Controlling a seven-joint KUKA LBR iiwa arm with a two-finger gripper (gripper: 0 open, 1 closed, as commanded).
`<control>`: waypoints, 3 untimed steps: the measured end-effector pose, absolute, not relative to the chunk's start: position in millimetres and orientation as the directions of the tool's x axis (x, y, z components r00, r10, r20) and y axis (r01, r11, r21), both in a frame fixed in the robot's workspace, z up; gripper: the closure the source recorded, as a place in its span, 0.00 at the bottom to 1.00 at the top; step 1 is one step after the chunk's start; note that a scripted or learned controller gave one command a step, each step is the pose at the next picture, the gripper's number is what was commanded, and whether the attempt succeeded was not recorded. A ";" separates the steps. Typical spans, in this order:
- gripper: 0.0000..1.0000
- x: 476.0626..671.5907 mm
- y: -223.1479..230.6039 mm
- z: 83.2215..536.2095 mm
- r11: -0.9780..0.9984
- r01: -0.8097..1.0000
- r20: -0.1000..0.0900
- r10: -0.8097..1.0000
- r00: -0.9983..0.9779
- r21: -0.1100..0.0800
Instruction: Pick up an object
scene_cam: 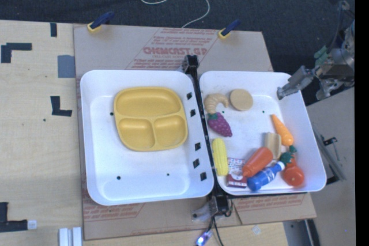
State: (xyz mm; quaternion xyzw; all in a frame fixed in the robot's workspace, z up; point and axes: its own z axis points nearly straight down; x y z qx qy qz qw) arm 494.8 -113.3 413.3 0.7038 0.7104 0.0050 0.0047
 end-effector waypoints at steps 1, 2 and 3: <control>1.00 495.3 -117.0 414.6 0.003 1.000 -0.001 1.000 -0.003 -0.001; 1.00 506.0 -75.5 278.4 0.004 1.000 0.003 1.000 -0.004 -0.016; 1.00 481.8 -4.7 266.2 0.007 1.000 0.002 1.000 -0.007 -0.007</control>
